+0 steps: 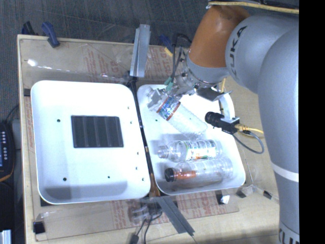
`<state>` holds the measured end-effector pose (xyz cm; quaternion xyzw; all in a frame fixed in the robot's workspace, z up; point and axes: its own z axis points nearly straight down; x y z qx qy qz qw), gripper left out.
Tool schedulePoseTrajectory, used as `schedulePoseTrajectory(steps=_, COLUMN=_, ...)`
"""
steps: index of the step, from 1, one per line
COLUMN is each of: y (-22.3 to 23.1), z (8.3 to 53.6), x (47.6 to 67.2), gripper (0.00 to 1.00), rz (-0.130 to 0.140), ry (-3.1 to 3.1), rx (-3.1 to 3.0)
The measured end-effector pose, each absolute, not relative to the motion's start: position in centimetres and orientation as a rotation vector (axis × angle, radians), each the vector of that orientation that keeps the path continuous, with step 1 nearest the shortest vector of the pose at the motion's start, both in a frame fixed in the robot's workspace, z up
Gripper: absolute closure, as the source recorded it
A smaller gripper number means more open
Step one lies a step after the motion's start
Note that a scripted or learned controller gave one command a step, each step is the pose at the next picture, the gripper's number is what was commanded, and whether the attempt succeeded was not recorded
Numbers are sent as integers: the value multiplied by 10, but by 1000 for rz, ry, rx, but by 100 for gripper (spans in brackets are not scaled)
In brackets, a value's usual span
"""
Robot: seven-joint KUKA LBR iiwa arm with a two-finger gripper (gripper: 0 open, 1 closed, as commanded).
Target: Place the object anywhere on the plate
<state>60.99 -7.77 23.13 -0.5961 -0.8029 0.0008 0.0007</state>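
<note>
A dark grey ribbed plate (97,131) lies flat in the middle of the left white bin (51,105). In the right bin (237,159) a clear plastic bottle (187,120) with a red and blue label lies slanted at the far end. My gripper (173,91) hangs right over that bottle's labelled upper end, under the orange wrist band (216,32). The wrist and cables hide where the gripper meets the bottle, so contact cannot be made out.
Two more clear bottles lie in the right bin's near half: one with a white and green label (190,150), one with an orange cap end (198,173). A black cable plug (219,120) hangs over the bin's right side. Clamps sit at the bench's far edge.
</note>
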Motion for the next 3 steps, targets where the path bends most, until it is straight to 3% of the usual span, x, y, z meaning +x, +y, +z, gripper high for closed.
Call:
schedulePoseTrajectory(steps=1, y=-23, z=239, x=601, gripper=100, rz=4, ry=-2633, rx=-1707)
schedulePoseTrajectory(steps=2, y=-23, z=239, x=601, gripper=0, rz=5, ry=-2633, rx=-1708)
schedulePoseTrajectory(steps=3, y=52, z=237, x=602, gripper=0, rz=2, ry=-2565, rx=-1813)
